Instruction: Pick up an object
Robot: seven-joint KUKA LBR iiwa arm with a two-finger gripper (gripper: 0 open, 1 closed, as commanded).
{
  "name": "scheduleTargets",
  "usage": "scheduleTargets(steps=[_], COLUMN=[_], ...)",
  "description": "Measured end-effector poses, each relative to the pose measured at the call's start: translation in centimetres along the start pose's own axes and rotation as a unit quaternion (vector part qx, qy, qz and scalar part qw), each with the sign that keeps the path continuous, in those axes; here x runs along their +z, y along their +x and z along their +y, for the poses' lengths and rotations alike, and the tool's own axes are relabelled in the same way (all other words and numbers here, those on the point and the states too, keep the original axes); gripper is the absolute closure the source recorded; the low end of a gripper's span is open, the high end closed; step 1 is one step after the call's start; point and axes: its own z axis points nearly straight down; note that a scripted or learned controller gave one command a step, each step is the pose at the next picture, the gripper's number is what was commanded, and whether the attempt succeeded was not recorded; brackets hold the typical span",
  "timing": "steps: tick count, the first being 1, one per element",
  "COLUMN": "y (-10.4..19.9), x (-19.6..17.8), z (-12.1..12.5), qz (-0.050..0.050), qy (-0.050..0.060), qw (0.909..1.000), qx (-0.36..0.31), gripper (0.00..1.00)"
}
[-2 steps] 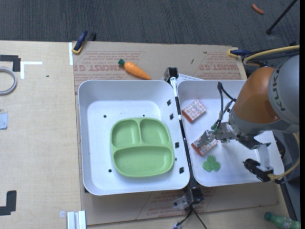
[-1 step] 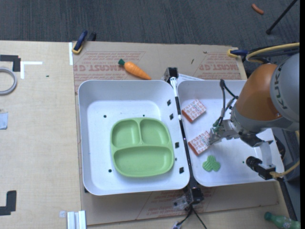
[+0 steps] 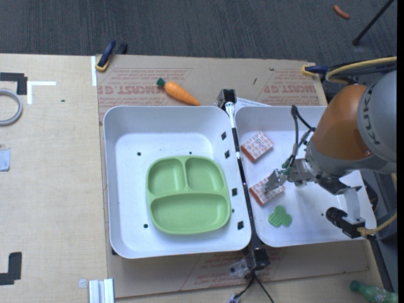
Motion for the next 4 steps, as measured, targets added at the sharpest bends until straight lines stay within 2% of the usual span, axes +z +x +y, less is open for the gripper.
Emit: scheduleTargets(steps=[1, 2, 3, 4], y=[3.1, 7.4, 8.1, 9.6], x=[-8.6, -8.7, -8.7, -8.7], z=[10.6, 6.0, 9.8, 6.9], qz=[0.001, 0.002, 0.001, 0.002], qy=[0.004, 0.005, 0.003, 0.004], qw=[0.9985, 0.9910, 0.9778, 0.9567], qx=[-0.054, -0.134, -0.209, -0.291], gripper=[0.00, 0.00, 0.00, 0.00])
